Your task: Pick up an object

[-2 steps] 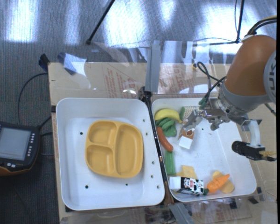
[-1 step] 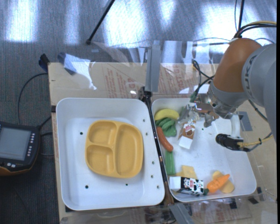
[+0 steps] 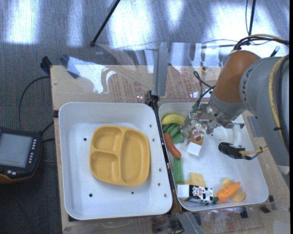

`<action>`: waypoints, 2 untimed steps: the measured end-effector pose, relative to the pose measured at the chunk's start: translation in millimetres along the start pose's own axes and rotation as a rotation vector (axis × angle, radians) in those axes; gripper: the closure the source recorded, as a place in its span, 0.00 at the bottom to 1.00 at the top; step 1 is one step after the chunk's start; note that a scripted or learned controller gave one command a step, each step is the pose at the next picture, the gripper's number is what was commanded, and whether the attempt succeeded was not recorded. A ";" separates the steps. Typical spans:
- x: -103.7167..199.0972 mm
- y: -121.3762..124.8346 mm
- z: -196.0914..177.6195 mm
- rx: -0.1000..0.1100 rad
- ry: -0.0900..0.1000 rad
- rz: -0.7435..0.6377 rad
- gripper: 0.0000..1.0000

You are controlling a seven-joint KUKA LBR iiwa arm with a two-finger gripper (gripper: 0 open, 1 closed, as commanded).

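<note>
Two white bins, left bin (image 3: pixel 68 130) with yellow tray (image 3: pixel 119 155), right bin (image 3: pixel 256 179) with toy food, hand (image 3: pixel 198 126) grip unclear

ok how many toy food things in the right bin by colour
yellow: 2, curved banana and cheese wedge
green: 2, pea pod and long green vegetable
orange-red: 2, sausage and carrot
white: 2, cow-print milk carton and small carton at the tool
total: 8

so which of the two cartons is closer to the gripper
The small orange-and-white carton, right under the gripper in the right bin. The cow-print carton lies on its side at the bin's front edge.
</note>
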State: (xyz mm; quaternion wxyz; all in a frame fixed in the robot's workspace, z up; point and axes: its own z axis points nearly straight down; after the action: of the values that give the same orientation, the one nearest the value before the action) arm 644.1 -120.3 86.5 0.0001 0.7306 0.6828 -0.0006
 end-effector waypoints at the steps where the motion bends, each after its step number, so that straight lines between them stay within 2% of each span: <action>1: -15.7 1.6 -0.9 0.000 0.002 0.000 0.00; 2: -15.2 2.2 -10.6 0.000 0.003 0.000 1.00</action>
State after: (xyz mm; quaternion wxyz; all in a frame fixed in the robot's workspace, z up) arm 645.3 -135.5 97.1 -0.0010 0.7307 0.6827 0.0006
